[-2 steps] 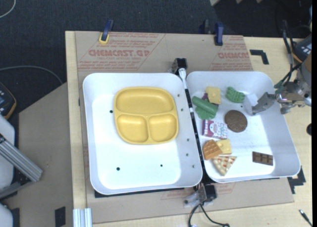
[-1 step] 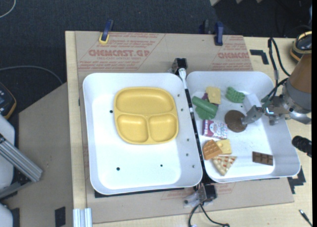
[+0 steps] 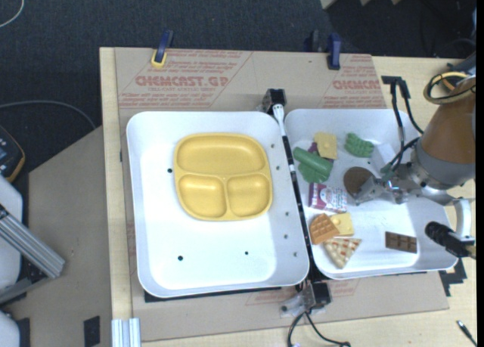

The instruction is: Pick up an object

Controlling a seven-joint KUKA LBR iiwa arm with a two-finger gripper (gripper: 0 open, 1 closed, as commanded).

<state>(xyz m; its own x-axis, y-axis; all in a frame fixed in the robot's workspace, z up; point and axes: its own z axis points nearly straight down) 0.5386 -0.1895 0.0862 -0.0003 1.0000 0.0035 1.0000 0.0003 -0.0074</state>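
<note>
Crowding the pincer point(image 3: 372, 185), its opening unclear: brown disc point(image 3: 355, 179), green pepper point(image 3: 312, 163), waffles point(image 3: 330, 227).

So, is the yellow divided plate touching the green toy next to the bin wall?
Apart. The camera view shows the yellow plate in the left bin and the green toy in the right bin, with both bin walls between them.

I see two bins side by side on the bench point(image 3: 227, 73): the left bin point(image 3: 151, 247) holds a divided tray point(image 3: 223, 174) in its upper half. In the right bin point(image 3: 378, 262), a pepper point(image 3: 311, 163) lies at upper left, a cheese wedge point(image 3: 326, 144) just above it, a leafy piece point(image 3: 360, 144) to the right. A waffle point(image 3: 324, 227) and a sandwich triangle point(image 3: 342, 250) sit at lower left, a chocolate bar point(image 3: 401, 243) at lower right. The gripper point(image 3: 363, 187) reaches in from the frame's right, above the bin's middle.
</note>
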